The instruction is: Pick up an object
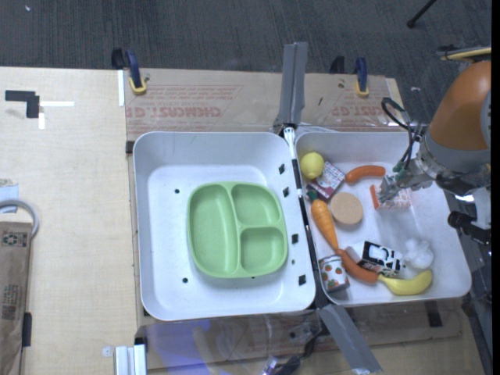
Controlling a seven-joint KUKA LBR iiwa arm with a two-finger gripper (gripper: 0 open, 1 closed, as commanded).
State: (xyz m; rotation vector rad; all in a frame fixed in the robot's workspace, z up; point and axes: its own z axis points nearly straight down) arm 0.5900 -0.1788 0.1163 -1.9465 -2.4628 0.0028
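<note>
Plainly no object is held yet, and the likeliest target is the small red-and-white thing [388,196] lying in the right bin [453,287], directly under the gripper [397,183]. The gripper hangs low at the bin's upper right, and whether its fingers are parted or closed cannot be told from this slanted view; nothing visibly sits between them.

Just left of that thing lie an orange sausage [364,173] and a tan disc [346,208], both near enough that a descending finger might land on one and shove it aside rather than close around anything. A clear wrapper [406,229], hard to make out, seems to lie just below, and a grip that caught only its film would probably slip.

Farther off are a lemon [312,165], a carrot [323,219] and a banana [408,283] along the bin's front. The left bin [156,287] holds a green tray [237,229], well apart from any risk.
</note>
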